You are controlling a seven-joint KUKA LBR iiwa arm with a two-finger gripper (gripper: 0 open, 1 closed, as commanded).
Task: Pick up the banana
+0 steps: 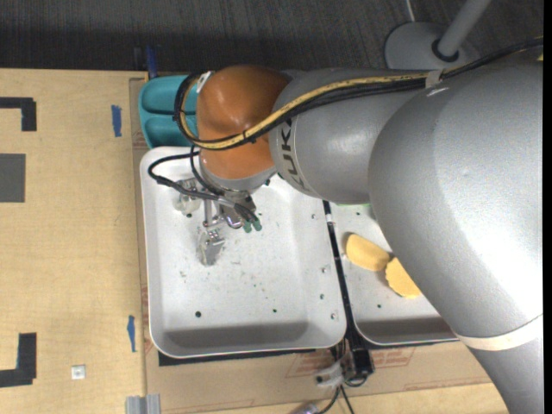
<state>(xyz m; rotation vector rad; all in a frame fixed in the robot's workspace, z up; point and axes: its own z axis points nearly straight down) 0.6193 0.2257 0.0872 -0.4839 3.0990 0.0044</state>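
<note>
Nearest the camera, the big grey arm (466, 197) sweeps in from the right and covers much of the right bin (379, 317). Under its edge lie two yellow pieces: the banana (366, 253), with a second yellow bit (402, 279) just beside it that may be part of the same fruit or another thing; the arm hides too much to tell. Both rest on the floor of that bin, well apart from the pincer and off to its right, across the dividing wall.

Further along, the orange band (237, 115) sits above the wrist, and below it the pincer (210, 231) hangs over the left bin (172, 317), close to the bin floor or touching it. Its metal parts are small and tangled with cable (177, 184) in this slanted view, so I cannot tell how far it stands open. Nothing yellow shows at its tip, so it appears to hold nothing.

Judging from this, the pick is not yet made: the pincer is in the wrong bin for the fruit, and the arm would need to lift and carry right over the wall. The risk there is the fruit's spot near the wall, which leaves little room on that side.

Beyond the pincer, a teal object (164, 110) sits just past the left bin's far rim, on the brown bench (69, 231).
</note>
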